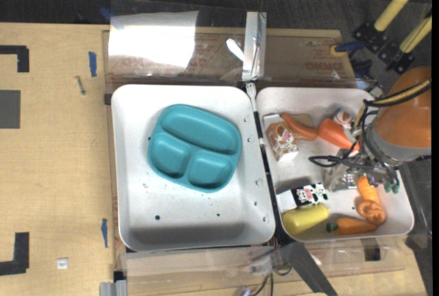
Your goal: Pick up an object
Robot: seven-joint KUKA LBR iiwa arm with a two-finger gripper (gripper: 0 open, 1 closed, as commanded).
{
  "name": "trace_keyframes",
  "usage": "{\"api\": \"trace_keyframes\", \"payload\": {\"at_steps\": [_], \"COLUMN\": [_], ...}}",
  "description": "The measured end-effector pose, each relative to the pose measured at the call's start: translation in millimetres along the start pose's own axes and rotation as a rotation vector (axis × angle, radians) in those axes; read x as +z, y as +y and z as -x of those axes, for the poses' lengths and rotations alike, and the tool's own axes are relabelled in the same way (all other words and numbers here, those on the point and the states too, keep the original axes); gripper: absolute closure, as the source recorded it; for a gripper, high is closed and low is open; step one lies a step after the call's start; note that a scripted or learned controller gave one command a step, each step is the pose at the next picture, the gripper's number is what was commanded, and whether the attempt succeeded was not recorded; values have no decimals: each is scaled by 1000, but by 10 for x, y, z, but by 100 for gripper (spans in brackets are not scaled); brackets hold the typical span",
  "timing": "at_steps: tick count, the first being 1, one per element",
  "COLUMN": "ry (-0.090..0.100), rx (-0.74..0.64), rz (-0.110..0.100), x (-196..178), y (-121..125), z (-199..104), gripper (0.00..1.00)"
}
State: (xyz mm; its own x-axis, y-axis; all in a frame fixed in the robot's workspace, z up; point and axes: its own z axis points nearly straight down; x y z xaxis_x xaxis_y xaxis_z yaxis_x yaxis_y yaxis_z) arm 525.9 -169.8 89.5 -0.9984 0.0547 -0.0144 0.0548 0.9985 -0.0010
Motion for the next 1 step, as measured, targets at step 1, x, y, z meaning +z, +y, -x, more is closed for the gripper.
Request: {"api": "trace_keyframes", "payload": {"at_steps": [1], "ry": [-5], "rx": [33], "rz": [-1], "x": [-1503], "y": [144], "z": [721], "gripper": [100]}}
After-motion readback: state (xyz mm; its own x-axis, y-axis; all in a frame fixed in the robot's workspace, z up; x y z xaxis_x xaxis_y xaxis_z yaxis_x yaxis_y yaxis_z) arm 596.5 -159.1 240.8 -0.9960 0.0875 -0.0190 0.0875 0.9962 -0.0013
